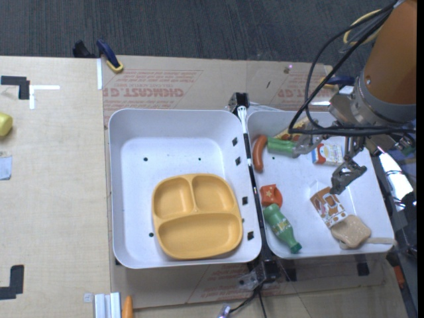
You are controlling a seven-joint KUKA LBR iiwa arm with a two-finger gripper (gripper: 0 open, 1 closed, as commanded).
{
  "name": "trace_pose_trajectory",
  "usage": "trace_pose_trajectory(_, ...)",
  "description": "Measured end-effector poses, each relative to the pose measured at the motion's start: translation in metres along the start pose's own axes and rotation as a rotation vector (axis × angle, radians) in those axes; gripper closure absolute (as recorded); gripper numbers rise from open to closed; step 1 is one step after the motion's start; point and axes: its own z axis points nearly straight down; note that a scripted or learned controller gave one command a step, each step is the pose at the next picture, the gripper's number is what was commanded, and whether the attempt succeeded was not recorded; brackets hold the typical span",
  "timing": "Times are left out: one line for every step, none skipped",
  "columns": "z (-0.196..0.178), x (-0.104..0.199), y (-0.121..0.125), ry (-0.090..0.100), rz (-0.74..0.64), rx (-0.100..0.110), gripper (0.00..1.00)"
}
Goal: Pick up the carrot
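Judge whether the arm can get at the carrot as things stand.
Probably yes: the carrot lies uncovered, though the bin wall beside it and a green object crowd it.

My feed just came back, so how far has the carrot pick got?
Nothing looks done yet: the carrot lies in the right bin against its left wall, beside a green bottle. The tool hangs over the bin's middle above a printed packet, apart from the carrot. Approach, grasp and lift all remain.
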Motion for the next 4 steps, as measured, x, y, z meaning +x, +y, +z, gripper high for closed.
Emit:
trace_pose_trajectory(0.153,-0.018,0.05,0.006,-0.034,-0.005,0.0)
trace_pose_trajectory(0.157,-0.031,0.073,0.004,-0.251,-0.004,0.0)
trace_pose_trajectory(0.206,-0.074,0.125,0.007,-0.064,-0.005,0.0)
trace_pose_trajectory(0.257,-0.125,0.173,0.004,0.049,-0.003,0.0)
